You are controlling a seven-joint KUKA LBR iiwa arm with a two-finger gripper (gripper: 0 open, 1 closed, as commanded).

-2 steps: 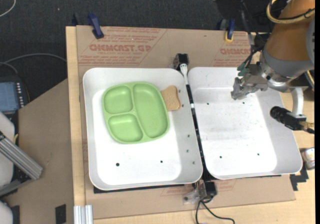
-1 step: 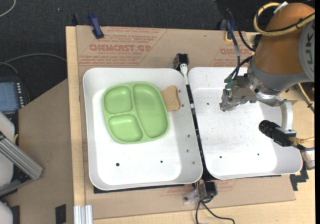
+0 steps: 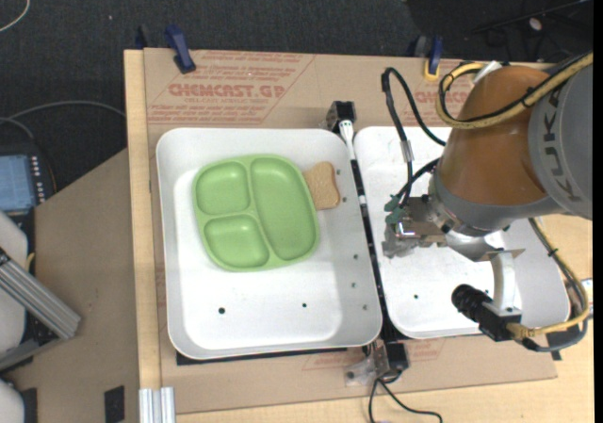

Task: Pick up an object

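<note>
cardboard sheet [image 3: 226, 82] on the table, big red print: "CHEMCAST G P", reads upside-up along the far edge
cardboard sheet, small red lines above and below the big print: too small to read
arm housing [image 3: 570, 153], grey, right edge of view: large letters "KU", rest cut off by the frame
near edge of cardboard: faint red print, unreadable

Bright, even overhead light. The white bins [image 3: 273, 322] look slightly washed out. Shadows are soft, focus mildly soft.
</note>
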